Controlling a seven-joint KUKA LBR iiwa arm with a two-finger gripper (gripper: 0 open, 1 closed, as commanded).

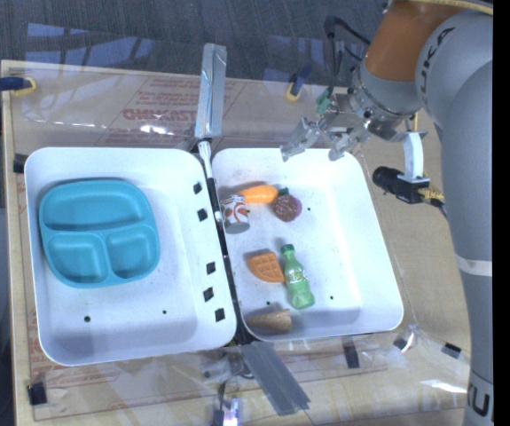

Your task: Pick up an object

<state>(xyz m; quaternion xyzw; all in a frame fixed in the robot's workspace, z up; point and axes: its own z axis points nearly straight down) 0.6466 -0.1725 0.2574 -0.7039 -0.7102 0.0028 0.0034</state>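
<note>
The right bin [370,238] holds several small items: an orange carrot [256,193], a dark red round fruit [287,207], a small white and red can [234,213], an orange flat piece [264,266], a green bottle [295,277] and a brown bread-like piece [270,320]. My gripper [313,149] hangs over the bin's far edge, above and to the right of the carrot. Its two fingers are spread apart with nothing between them.
A blue divided tray [98,230] lies in the left bin [184,327]. A grey ridge [208,105] runs between the bins at the back. The arm and its orange band [405,34] fill the upper right.
</note>
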